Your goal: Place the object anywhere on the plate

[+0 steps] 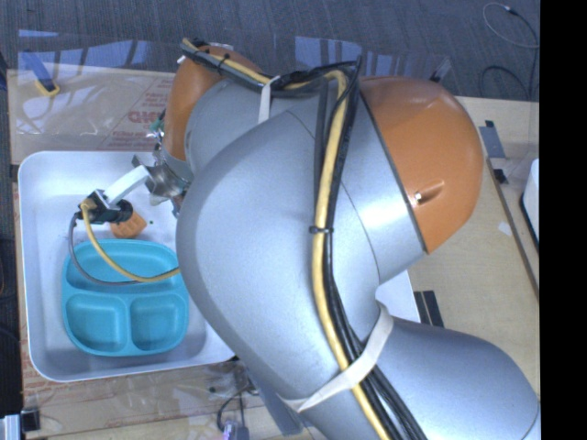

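A blue plate (103, 324) with three compartments lies in the left white bin (38, 246), toward its front. A small orange-brown object (129, 226) rests at the plate's far rim, partly hidden, and I cannot tell whether it lies on the plate or on the bin floor just behind it. My gripper (161, 180) hangs over the middle of the left bin, just right of and behind that object. The arm's bulk hides most of the gripper's underside.
The big grey and orange arm (348, 227) covers the whole centre and right of the view, including most of the right bin. A sliver of that bin's white edge (402, 291) shows. Clear plastic sheeting (83, 99) lies behind the left bin.
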You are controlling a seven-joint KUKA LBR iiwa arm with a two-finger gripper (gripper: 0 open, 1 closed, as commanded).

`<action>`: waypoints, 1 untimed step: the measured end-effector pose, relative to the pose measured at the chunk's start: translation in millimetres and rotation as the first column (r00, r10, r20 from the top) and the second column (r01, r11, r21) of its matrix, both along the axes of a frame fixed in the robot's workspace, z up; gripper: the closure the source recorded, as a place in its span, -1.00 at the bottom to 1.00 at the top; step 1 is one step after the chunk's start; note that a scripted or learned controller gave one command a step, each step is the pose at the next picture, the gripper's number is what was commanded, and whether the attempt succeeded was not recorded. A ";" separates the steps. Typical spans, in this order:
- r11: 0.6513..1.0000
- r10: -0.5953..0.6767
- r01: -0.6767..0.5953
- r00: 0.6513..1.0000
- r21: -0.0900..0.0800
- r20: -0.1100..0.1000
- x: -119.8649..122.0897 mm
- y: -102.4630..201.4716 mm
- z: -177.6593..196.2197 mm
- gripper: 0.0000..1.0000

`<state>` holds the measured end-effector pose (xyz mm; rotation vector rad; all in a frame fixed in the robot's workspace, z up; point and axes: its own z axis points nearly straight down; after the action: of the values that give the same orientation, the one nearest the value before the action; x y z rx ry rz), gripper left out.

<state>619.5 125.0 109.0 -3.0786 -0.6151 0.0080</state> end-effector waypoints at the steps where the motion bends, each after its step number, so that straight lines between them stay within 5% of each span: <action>1: 0.991 -0.136 0.136 0.991 0.000 0.004 3.7 -108.3 82.7 -1.00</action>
<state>623.2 16.6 191.8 -3.1140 -0.4036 0.0025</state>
